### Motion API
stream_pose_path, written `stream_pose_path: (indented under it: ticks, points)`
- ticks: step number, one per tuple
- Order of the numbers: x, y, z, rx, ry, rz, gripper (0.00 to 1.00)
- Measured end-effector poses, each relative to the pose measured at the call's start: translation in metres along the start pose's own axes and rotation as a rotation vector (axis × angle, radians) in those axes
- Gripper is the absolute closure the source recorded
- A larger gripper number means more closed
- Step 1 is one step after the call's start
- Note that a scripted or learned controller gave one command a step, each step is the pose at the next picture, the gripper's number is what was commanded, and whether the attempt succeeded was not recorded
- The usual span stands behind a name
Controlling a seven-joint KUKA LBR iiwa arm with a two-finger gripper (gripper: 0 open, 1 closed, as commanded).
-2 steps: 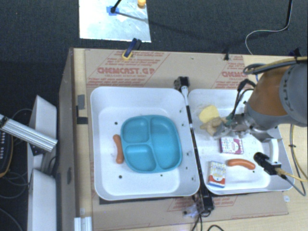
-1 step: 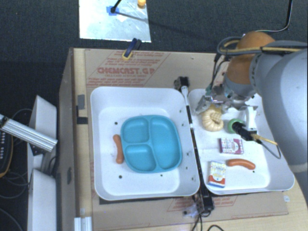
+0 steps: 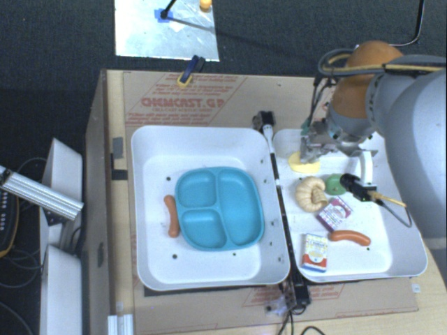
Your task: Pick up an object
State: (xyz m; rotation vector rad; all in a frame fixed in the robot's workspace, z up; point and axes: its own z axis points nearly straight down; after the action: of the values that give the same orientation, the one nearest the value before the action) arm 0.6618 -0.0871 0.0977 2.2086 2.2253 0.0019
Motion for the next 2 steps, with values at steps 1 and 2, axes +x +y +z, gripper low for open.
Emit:
stream_pose_path:
  ticks: [1, 2]
  points:
    - [0.0, 0.0, 0.0, 0.0, 0.0, -0.001, 0.0]
    - [-0.015, -0.044, 0.013, 0.005, 0.003, 0.006, 0.0]
